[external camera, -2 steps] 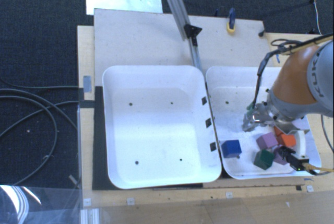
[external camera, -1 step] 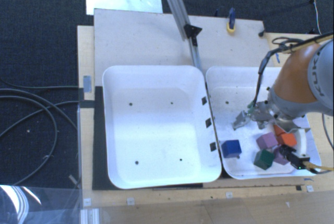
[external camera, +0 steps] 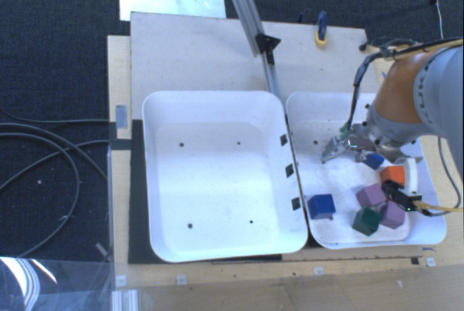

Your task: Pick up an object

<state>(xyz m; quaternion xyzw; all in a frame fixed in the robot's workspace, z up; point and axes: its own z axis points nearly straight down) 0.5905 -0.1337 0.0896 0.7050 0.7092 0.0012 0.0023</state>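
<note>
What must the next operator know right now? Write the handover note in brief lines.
Claw: low over the right white plastic bin, near its middle; nothing visible in it, and whether it is open or shut cannot be told.
Objects: all in the right bin. Dark blue block by the left wall; green block, two purple blocks and orange block clustered at right; a small blue piece beside the wrist.
Done: no pick visible.
Left: grasp and lift one object.

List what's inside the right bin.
Right bin holds a blue cube, green block, two purple blocks, an orange block and a small blue piece. The gripper reaches in; the arm covers the bin's upper right.
</note>
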